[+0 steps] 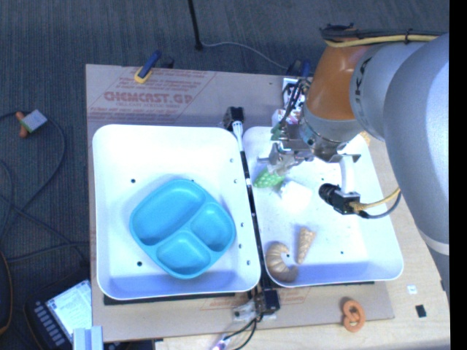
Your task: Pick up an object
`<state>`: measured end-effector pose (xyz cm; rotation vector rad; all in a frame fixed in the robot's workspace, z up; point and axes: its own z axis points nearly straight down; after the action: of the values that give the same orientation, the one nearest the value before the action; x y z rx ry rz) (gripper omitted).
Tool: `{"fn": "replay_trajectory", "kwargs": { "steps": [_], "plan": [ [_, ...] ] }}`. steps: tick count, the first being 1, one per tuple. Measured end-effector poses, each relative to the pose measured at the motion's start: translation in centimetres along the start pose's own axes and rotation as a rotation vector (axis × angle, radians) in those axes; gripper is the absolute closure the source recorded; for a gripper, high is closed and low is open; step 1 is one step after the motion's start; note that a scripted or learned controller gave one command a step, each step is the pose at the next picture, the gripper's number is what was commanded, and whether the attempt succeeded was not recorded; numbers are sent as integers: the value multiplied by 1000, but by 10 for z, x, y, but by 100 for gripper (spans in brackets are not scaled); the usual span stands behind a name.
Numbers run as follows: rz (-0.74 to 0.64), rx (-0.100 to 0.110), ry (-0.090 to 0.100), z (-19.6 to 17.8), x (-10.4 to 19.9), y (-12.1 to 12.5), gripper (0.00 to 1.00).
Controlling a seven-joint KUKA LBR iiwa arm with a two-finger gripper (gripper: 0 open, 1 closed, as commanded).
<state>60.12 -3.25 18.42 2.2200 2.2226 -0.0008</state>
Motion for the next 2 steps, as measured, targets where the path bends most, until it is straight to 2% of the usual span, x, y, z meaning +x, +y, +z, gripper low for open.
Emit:
{"fn": "replay_trajectory", "kwargs": {
  "steps": [1,2],
  "plan": [
    [1,2,0,0,40,-84,100],
    [3,2,-1,0,-23,-118,100]
  ]
}}
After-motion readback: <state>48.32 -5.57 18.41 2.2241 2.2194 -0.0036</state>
